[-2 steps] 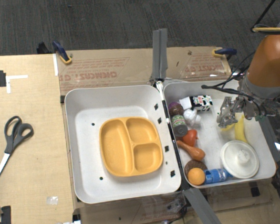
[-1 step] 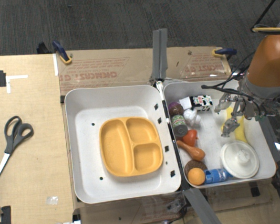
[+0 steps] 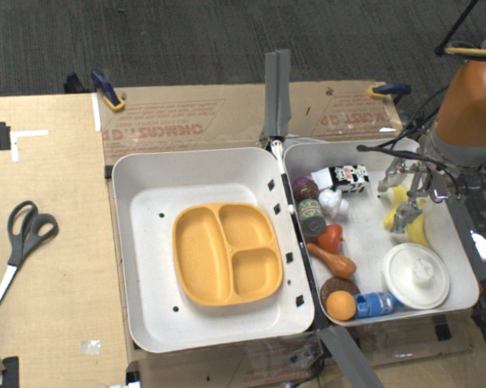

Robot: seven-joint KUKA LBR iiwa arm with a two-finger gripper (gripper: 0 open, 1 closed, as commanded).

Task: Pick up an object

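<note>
My gripper hangs over the right side of the right bin, below the grey and orange arm. A yellow object lies directly under and beside it, partly hidden by the gripper. It is unclear whether they touch. Along the bin's left side lie a black-and-white carton, a maroon item, a dark can, a red piece and an orange squash-shaped toy. At the front are an orange ball, a blue object and a white round lid.
The left bin holds a yellow divided plate. Scissors lie on the bench far left. A grey divider bar runs back between the bins. Cables and a stand crowd the right edge.
</note>
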